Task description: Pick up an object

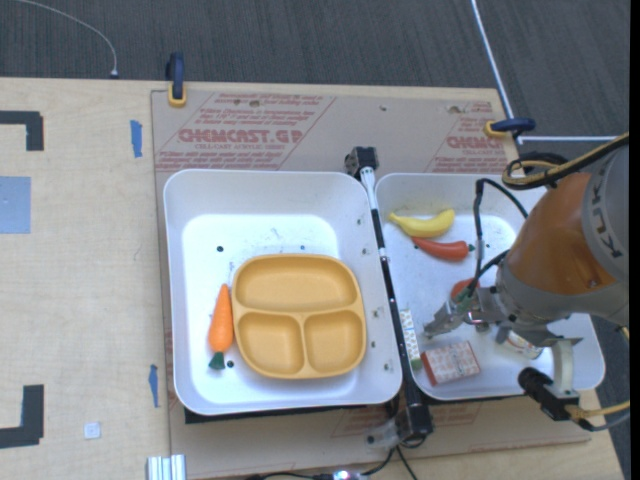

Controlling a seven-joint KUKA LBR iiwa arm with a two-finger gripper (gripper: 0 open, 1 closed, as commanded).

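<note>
Objects in the right bin lie ungrasped: gripper, jaws spread, hangs low beside a red item; the pick remains undone.

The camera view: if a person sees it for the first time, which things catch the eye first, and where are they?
First comes the yellow divided tray in the left bin, with a toy carrot lying beside its left edge. Next is the arm's orange band over the right bin, its gripper low above a small red box. A banana and a red pepper lie at that bin's far side.
</note>
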